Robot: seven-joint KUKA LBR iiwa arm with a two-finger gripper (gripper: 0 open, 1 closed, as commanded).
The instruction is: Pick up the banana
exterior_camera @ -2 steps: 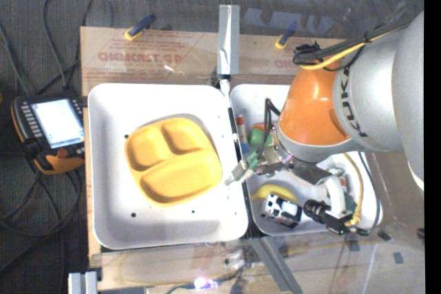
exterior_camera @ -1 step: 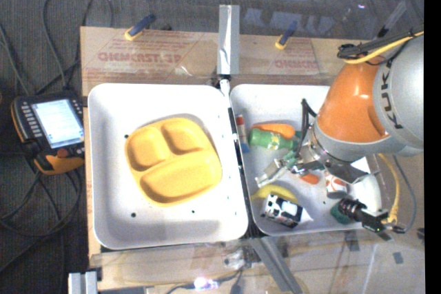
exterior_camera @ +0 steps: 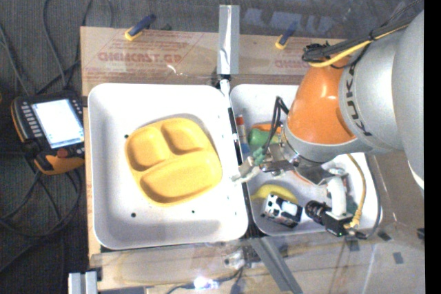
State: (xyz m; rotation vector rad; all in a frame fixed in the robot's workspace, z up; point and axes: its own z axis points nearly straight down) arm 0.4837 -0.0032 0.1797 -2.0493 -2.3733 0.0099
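Reaching cleanly means dropping the gripper (exterior_camera: 275, 163), whose closure I cannot tell, toward the half-hidden, probable banana (exterior_camera: 273, 191) at its six o'clock.

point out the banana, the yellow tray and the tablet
banana (exterior_camera: 274, 190): camera view, on its visible yellow curve
yellow tray (exterior_camera: 173, 160): camera view, middle divider
tablet (exterior_camera: 58, 120): camera view, screen centre

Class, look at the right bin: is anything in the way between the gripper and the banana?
Nothing visible lies across the banana; its yellow top is bare near the right bin's front, beside a black-and-white object. The arm's wrist hangs above it, hiding the gripper, so the last gap cannot be judged.
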